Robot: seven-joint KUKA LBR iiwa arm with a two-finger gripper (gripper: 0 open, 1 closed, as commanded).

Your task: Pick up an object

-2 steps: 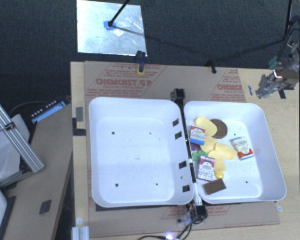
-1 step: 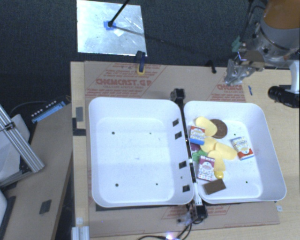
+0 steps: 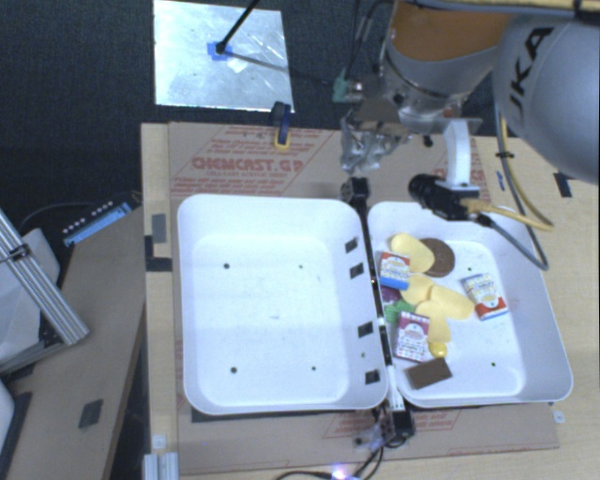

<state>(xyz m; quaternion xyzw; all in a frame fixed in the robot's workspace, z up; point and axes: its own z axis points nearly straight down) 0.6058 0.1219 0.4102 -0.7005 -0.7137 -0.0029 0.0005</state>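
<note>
**Gripper raised over the far ends of the bins; objects heaped in the right bin**

The two-finger gripper (image 3: 361, 159) is seen above the far edge of the bench, over the point where the two bins meet at their far corners. Its metal parts are blurred and seen from above, so it cannot be told whether it is open or closed, and nothing is seen held by it. Above it the grey arm with its orange band (image 3: 441, 28) is seen coming in from the right and the top of the view.

In the shallow white right bin (image 3: 534, 366) the objects are gathered against the left wall, from the middle towards the near end. A round brown disc (image 3: 437, 257) is found nearest the far end, touching a pale yellow rounded piece (image 3: 405, 246). Just beside them, against the dividing wall, a small blue and red packet (image 3: 394, 270) is laid. More yellow banana-like pieces (image 3: 441, 300) are heaped at the middle, and a small white and red carton (image 3: 484, 294) is set just to their right. Nearer the near edge a pink and white packet (image 3: 412, 336) is seen, with a dark brown flat block (image 3: 429, 374) beside it.

The shallow white left bin (image 3: 262, 300) is placed alongside, its right wall touching the right bin. Both bins are carried on a brown printed cardboard sheet (image 3: 244, 164).
</note>
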